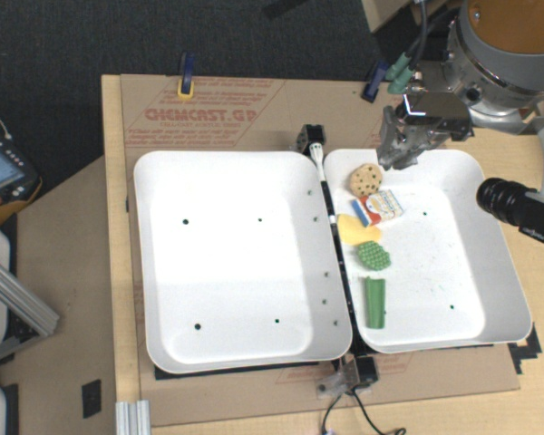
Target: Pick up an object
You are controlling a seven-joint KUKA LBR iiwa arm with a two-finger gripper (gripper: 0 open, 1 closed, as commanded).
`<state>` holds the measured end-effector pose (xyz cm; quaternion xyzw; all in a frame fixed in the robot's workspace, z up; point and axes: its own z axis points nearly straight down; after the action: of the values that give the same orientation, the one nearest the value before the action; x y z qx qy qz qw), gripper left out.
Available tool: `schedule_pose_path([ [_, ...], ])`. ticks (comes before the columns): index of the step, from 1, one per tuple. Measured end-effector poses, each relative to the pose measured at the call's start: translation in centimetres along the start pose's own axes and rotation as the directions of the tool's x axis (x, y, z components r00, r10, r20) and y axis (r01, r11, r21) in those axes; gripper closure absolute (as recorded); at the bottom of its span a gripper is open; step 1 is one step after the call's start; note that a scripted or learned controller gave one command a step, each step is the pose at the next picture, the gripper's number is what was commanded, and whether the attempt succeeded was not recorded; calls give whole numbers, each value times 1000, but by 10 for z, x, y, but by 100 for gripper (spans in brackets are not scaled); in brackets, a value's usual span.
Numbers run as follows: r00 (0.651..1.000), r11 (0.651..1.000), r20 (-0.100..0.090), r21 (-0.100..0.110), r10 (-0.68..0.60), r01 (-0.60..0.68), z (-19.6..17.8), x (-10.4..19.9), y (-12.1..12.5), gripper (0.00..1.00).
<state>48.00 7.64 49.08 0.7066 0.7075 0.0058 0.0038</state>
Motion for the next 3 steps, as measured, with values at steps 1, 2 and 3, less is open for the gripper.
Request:
schedule_pose_path([
  [1, 1000, 1000, 6, 27, 5, -5, 119, -20, -4, 100],
  [2, 1000, 1000, 3, 10, 2, -2, 102, -18, -1, 100],
  [3, 1000, 1000, 0, 3, -3, 3, 22, 17, 0, 100],
])
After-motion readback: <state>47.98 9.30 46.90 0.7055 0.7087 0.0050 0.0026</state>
